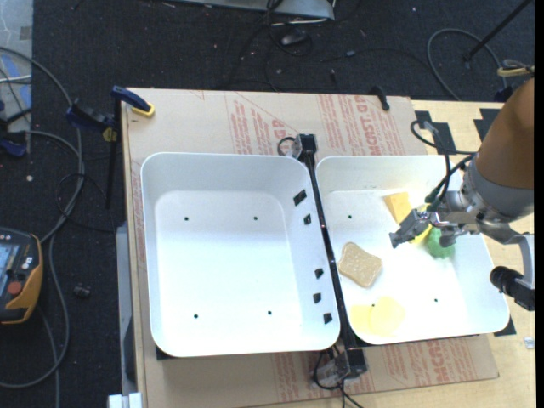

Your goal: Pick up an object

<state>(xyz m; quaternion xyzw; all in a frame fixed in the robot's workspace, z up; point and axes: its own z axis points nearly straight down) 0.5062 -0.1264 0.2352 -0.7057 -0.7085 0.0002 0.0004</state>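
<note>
The right bin (476,313) holds several items. A yellow block (397,205) lies near its back. A tan bread slice (360,264) lies left of centre, and a pale yellow flat disc (379,315) lies near the front wall. A green object (440,245) sits towards the right, partly hidden under the wrist. My gripper (410,230) reaches in from the right and hangs low over the bin, just in front of the yellow block and left of the green object. A small yellow-green patch shows right beside its tip. Whether anything is held is unclear.
The left bin (161,228) stands beside the right one, with a black clip strip (319,253) along the divide. Both bins rest on a cardboard sheet (255,117). Cables and a clamp (132,102) lie around the bench on the dark floor.
</note>
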